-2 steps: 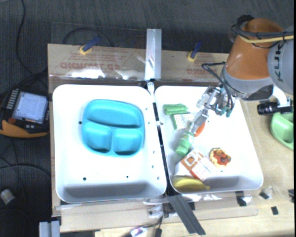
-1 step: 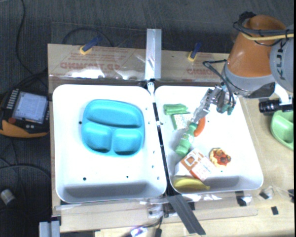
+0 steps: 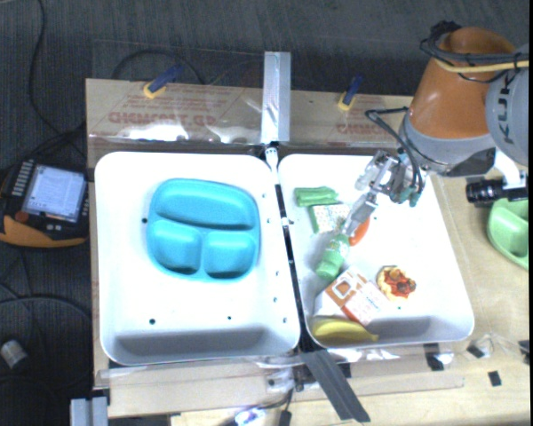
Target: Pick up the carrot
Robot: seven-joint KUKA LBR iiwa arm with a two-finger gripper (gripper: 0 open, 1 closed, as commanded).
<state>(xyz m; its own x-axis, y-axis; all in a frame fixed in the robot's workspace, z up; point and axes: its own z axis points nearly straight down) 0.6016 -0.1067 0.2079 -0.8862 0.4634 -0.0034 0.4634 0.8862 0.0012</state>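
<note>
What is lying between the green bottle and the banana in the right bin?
In the camera view, an orange-and-white carton lies between the green bottle and the banana, touching or nearly touching both.

Arm enters from the right; gripper sits low over the right bin, with the orange carrot just beside its fingers, grasp not confirmed. Same bin also holds a green bottle, a green block, an orange-and-white carton, a pizza slice and a banana. Left bin holds a blue three-compartment tray.
</note>
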